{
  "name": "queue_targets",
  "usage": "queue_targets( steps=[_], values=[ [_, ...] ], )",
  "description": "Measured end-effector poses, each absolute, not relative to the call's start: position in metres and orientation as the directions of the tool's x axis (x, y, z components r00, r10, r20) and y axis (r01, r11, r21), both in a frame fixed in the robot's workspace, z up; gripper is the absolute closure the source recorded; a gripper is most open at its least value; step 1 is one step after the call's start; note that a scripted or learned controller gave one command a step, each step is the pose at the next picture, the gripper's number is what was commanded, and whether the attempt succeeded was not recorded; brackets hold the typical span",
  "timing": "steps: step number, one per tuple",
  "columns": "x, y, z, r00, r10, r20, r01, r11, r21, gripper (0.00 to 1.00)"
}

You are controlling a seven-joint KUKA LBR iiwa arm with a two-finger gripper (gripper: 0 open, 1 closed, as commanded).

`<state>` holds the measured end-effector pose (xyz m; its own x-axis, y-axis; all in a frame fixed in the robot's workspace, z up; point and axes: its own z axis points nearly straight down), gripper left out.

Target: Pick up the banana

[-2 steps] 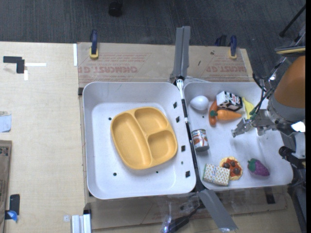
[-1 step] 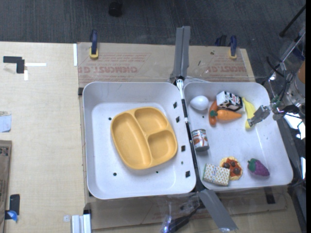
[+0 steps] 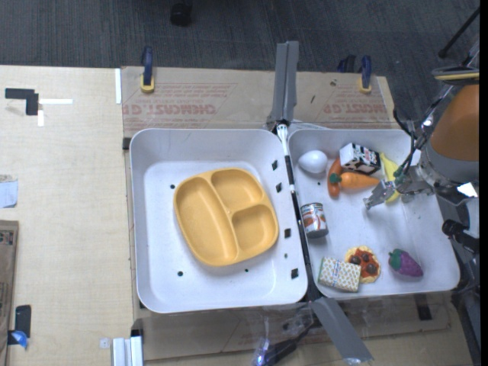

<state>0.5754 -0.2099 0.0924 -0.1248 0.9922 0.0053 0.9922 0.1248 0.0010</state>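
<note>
Cardboard point(image 3: 229, 101) covers the pale wood bench point(image 3: 61, 204) under both bins, held by blue clamps point(image 3: 146, 71); dark carpet point(image 3: 229, 14) lies beyond. The left bin point(image 3: 152, 280) holds a yellow tray point(image 3: 226, 216). In the right bin point(image 3: 427, 227), the gripper point(image 3: 385, 194) sits at the banana point(image 3: 390, 168); whether it grips is unclear.

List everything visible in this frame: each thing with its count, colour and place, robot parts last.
bins: two, white, side by side on the bench
plate: one, yellow, three sections, left bin
egg: one, white, right bin, far left corner
carrot: one, orange, right of the egg
box: one, black and white, behind the carrot
banana: one, yellow, partly hidden by the gripper
can: one, red and white, by the divider
cracker: one, beige, near edge
pizza slice: one, beside the cracker
purple fruit: one, near right corner
clamps: two, blue, far edge
gripper: one, grey, over the banana
</note>
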Motion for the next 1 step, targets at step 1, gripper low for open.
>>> queue_targets(
  steps=[1],
  values=[
    [0.5753,-0.2118,0.1018,-0.121,0.993,0.002,0.993,0.121,0.001,1.0]
  ],
)
